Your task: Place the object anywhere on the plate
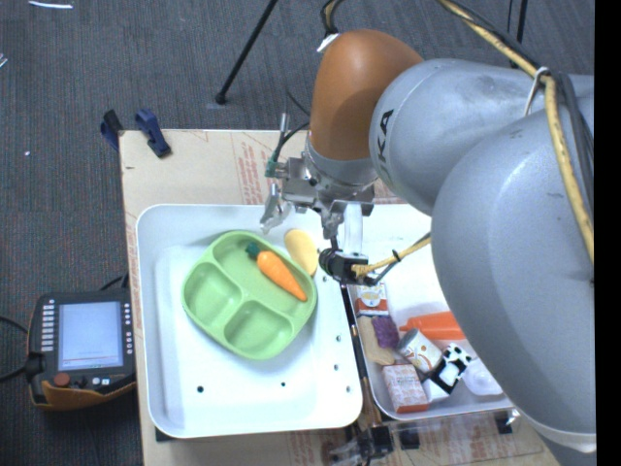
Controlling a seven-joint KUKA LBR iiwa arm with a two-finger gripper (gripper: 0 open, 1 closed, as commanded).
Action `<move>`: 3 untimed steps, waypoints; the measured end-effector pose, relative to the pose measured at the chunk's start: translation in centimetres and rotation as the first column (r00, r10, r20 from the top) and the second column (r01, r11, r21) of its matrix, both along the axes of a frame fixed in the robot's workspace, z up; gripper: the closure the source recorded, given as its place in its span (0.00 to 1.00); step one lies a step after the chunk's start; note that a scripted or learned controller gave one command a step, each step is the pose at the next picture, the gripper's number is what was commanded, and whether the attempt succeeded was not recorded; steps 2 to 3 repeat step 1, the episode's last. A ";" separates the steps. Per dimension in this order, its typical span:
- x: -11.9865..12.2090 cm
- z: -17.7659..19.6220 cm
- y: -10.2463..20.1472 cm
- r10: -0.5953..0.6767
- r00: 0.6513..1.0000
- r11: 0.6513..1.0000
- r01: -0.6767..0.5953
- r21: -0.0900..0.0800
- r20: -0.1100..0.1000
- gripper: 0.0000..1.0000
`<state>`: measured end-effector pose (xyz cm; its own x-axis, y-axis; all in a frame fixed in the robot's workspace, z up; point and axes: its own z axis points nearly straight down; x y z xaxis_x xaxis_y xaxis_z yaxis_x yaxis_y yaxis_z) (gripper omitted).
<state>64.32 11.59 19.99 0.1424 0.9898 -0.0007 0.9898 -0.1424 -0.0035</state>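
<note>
carrot (282, 274), orange with a green top, lies on the green plate (218, 299), crossing the ridge between the upper compartment and the right side, its tip pointing toward the plate's right rim. a pale yellow object (302, 249) rests just beside the carrot at the plate's upper right edge, partly over the rim. the plate is a divided one with three compartments and sits tilted in the left white bin (184, 396), toward its upper right.

the gripper (303, 216) hangs above the plate's far edge, near the yellow object; its fingers look spread apart with nothing between them. the grey arm (485, 173) with its orange band (349, 85) covers much of the right side of the view.

the right white bin (417, 231) holds a clutter of small things: an orange block (437, 324), a purple item (385, 331), a black and white toy (448, 367), and a small pinkish packet (404, 388). both bins stand on a light wooden bench (194, 163) with red markings. a blue clamp (151, 132) grips the bench's far left corner. dark grey carpet (58, 212) surrounds the bench; a teach pendant (82, 343) with a lit screen lies on it at the left, and a black tripod leg (247, 42) stands behind.
</note>
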 end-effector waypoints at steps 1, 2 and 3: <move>-0.2 -5.8 0.6 0.118 0.993 0.993 -0.118 0.000 -0.006 0.00; -0.2 -5.8 0.6 0.118 0.993 0.993 -0.118 0.000 -0.006 0.00; -0.2 -5.8 0.6 0.118 0.993 0.993 -0.118 0.000 -0.006 0.00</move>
